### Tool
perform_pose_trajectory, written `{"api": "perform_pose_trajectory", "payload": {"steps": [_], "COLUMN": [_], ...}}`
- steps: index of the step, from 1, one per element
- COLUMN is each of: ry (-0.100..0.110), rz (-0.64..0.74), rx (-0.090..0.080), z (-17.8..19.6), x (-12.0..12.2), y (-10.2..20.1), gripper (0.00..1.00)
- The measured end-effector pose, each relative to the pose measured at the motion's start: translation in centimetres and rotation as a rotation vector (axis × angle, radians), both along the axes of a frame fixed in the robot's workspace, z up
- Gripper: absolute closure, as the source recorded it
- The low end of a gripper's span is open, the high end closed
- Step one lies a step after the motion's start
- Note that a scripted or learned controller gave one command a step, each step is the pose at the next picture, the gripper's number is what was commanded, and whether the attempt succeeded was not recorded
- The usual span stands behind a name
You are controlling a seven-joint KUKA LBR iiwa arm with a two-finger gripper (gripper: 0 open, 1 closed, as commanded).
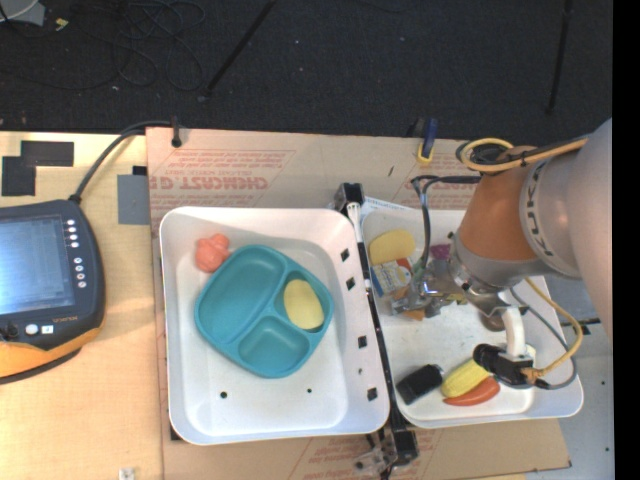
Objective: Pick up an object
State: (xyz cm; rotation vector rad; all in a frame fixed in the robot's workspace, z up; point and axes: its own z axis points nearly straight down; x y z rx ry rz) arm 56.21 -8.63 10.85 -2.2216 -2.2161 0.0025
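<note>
Arm (520, 223) over right bin (560, 403) — cluttered, tight

Dark floor (300, 48) behind the bench, strewn with black cables (150, 38). Light wooden benchtop (60, 388) carries a brown cardboard sheet (260, 168) with printed lettering. A handheld control pendant (45, 273) rests at left.

arm (570, 213): grey, rounded | band (492, 223): orange above wrist | cables (500, 153): yellow and black loops
</note>
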Motion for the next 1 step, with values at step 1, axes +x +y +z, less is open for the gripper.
{"api": "perform_pose_trajectory", "payload": {"steps": [1], "ry": [-0.006], "rz": [0.005], "rx": [0.001], "z": [10.76], "x": [-4.37], "y": [3.58], "gripper": [1.0]}}
